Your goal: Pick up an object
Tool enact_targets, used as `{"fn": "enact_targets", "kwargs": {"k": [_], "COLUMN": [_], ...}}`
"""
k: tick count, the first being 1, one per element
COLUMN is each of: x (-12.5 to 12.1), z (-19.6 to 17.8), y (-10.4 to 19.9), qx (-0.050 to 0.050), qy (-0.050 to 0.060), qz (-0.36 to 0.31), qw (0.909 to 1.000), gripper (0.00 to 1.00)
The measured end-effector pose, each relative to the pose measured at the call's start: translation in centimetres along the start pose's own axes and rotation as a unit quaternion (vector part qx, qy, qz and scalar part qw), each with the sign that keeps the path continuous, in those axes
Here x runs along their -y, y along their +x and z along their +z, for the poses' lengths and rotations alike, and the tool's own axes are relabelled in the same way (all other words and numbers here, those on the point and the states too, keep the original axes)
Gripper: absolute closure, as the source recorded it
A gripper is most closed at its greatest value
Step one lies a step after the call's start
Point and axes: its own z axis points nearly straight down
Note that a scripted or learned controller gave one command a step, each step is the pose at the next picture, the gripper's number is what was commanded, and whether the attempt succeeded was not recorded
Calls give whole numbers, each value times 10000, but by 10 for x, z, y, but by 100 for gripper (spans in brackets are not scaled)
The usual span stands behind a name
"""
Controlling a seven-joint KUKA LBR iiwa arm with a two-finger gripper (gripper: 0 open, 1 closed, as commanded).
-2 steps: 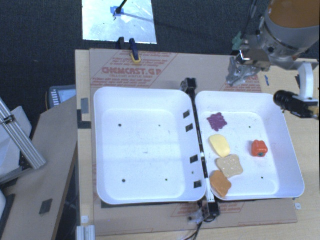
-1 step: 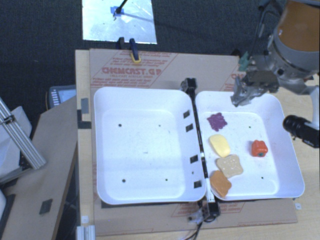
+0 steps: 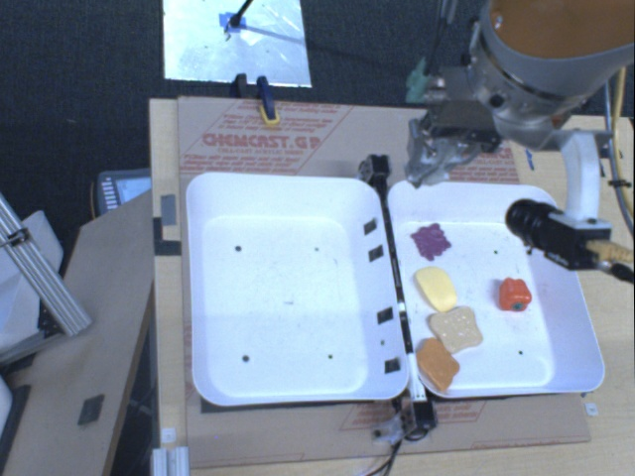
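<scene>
Gripper (image 3: 429, 172): at right bin's (image 3: 566, 350) twelve o'clock rim, finger state cannot be told. Contents: purple grapes (image 3: 431, 240), yellow piece (image 3: 436, 288), toast (image 3: 455, 329) (centre), red pepper (image 3: 513, 295).

One printed marking was legible. It stood in red capital letters on the brown cardboard sheet (image 3: 298, 132) lying beneath the two bins, along the sheet's far edge behind the left bin (image 3: 278, 286). The word appeared to read "CHEMCAST", followed by two or three characters, possibly "GP", which the resolution did not allow to be confirmed. Fainter red printing of similar style showed on the same sheet near its far right corner and along its near edge, but could not be read.
</scene>
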Motion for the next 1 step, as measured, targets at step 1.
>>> {"fn": "enact_targets", "kwargs": {"k": [1], "x": [-1], "z": [-13], "y": [91], "qx": [1], "qy": [23], "qz": [-2], "qw": [10000], "gripper": [100]}}
